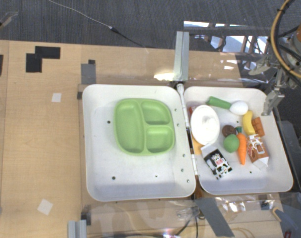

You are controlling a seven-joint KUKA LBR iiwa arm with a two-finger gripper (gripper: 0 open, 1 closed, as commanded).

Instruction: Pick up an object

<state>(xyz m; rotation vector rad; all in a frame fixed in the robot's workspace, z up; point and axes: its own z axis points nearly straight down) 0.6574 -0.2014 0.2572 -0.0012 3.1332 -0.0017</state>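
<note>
The gripper hangs over the right bin's far right corner, seemingly holding nothing. Toys crowd that bin's far half: a white bowl, a banana, a carrot. A green plate sits mid left bin.

Two shallow white bins sit side by side on the wooden bench: the left bin and the right bin. The left one carries one green three-compartment plastic plate. The right one carries one white round bowl, one green cucumber-shaped toy, one white egg, one yellow banana, one green ball, one orange carrot, one brown round piece and two small printed cartons.
</note>
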